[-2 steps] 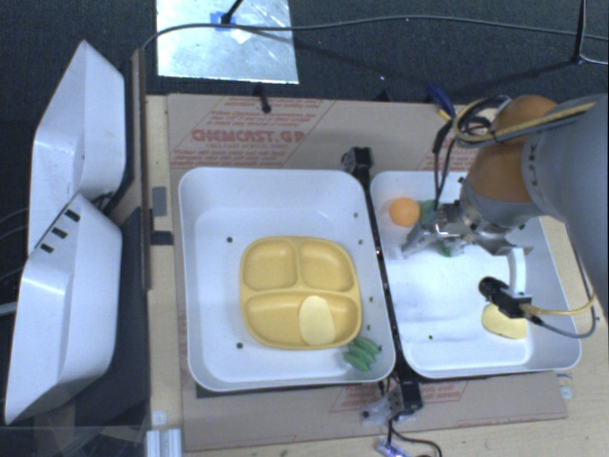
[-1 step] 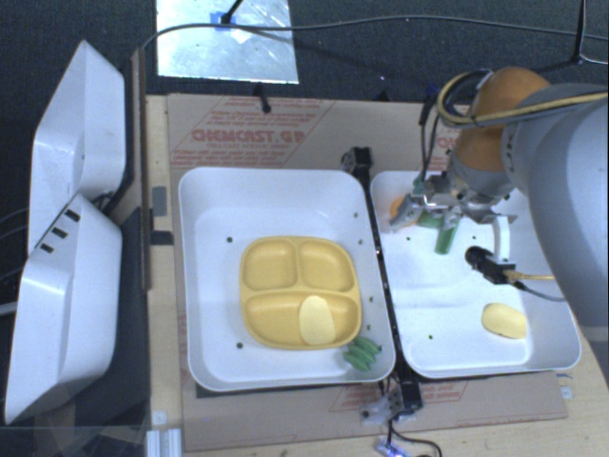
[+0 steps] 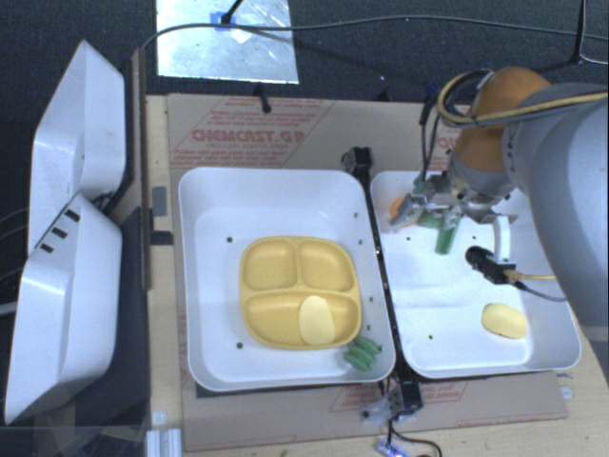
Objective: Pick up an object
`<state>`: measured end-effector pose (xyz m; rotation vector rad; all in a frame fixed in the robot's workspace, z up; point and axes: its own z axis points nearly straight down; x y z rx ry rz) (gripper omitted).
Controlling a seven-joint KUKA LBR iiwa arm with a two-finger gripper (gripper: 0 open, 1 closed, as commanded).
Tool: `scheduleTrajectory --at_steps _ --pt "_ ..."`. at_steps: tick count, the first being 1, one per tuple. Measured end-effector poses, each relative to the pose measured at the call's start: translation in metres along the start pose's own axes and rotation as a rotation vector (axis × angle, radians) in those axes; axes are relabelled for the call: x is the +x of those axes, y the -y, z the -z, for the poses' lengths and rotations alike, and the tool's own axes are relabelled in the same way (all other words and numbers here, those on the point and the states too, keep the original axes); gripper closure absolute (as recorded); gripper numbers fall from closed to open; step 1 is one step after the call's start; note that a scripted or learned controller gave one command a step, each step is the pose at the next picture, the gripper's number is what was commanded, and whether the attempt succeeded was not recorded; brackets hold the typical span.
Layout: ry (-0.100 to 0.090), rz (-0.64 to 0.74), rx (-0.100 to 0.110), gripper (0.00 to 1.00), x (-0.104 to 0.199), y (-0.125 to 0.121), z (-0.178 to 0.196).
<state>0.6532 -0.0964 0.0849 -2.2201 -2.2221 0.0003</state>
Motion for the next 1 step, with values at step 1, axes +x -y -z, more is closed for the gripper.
scheduleTrajectory --at_steps 1 --pt "0.003 -0.004 0.007 0.00 0.0084 -0.0131 0.0001"
